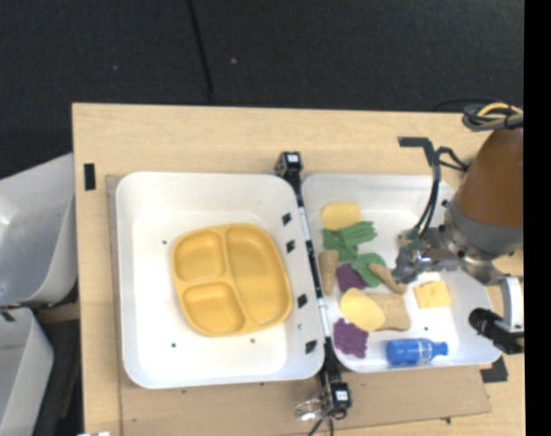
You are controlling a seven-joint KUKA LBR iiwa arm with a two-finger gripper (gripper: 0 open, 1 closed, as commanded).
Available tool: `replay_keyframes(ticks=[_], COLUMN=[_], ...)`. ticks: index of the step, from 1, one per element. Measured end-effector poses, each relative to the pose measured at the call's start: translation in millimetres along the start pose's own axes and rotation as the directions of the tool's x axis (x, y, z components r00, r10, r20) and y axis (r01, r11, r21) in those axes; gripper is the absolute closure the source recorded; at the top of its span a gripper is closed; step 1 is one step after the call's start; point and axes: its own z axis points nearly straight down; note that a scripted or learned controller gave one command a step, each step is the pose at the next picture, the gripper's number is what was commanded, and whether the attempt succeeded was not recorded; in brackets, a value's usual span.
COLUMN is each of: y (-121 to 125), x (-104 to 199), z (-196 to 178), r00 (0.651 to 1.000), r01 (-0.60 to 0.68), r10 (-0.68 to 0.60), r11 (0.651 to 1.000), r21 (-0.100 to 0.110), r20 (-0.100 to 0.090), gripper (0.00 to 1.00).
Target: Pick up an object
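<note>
Fingers [404, 271] lowered over tan stick [385, 276], state not discernible; stick laid diagonally, hemmed by green toy [349, 236], purple piece [352, 275], yellow square [431, 294].

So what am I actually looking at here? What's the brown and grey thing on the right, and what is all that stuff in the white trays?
This is one camera fixed above a wooden bench, looking down at a slant. The rounded grey and orange shape on the right is a robot arm reaching in. At its end is a gripper, a two-finger clamp, low over the right bin. I cannot tell from here whether it holds anything.

The left bin contains a yellow divided plate. The right bin contains small toy-like items: a yellow lemon-like piece, a green leafy piece, purple pieces, a yellow block, and a blue bottle lying on its side. The arm's job is to pick up one of them.
</note>
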Motion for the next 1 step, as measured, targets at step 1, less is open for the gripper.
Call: replay_keyframes(ticks=[1], y=[-15.8], x=[68.9], z=[1.3], r00=[1.000], r01=[0.015], r10=[-0.015], r11=[1.000], r21=[0.000], r20=[-0.007], gripper=[1.00])
